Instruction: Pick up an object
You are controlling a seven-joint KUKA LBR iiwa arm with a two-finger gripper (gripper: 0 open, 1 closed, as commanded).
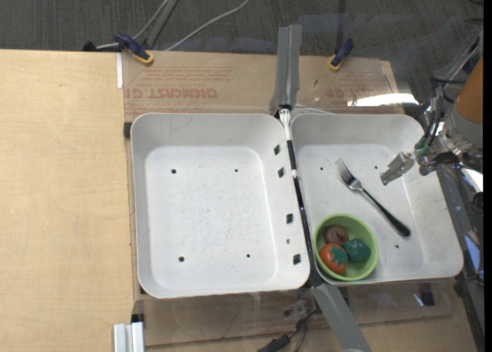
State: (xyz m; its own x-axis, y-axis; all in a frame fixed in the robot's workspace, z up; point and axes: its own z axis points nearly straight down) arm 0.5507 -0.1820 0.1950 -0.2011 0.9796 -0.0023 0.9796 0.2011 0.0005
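Pincer (400,167) at right rim of right bin (430,266), above bin floor; finger state cannot tell, nothing seen held. Fork (371,196) lies flat just beside it, left and below: tines toward bin middle, dark handle toward lower right. Likely light, stiff, thin, slippery metal; low profile makes the grasp hard; best taken across handle. Green bowl (347,248) near handle end, holds small toy foods: probably light, easier rim grip.
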